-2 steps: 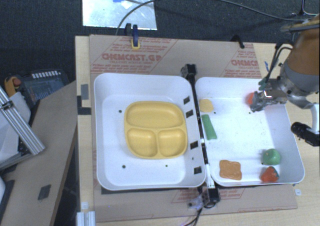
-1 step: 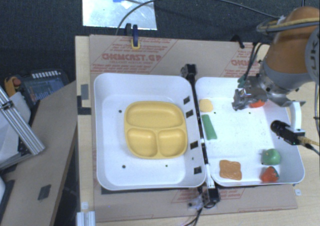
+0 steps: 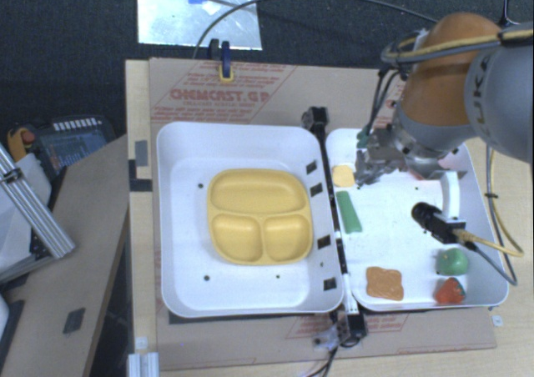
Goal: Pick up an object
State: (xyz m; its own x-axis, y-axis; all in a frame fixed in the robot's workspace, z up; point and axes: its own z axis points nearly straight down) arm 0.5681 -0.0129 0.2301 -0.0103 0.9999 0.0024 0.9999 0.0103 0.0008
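Taking the right bin [image 3: 482, 200] as landmark: along its near edge lie an orange slab [image 3: 385, 283], a red piece [image 3: 450, 291] and a green ball [image 3: 453, 261]. Mid-bin, by the left wall, lies a green stick [image 3: 348, 211]. Farther back, the gripper [image 3: 365, 175] hovers beside a yellow disc [image 3: 343, 175]; whether its jaws are open cannot be told. Descending here, it could likely strike the wall or nudge the disc away.

My gripper [image 3: 367, 173] hangs over the right shallow white bin [image 3: 476, 200], beside the round yellow piece [image 3: 343, 175]; the yellow compartment tray [image 3: 259, 215] lies in the left shallow white bin [image 3: 183, 200].
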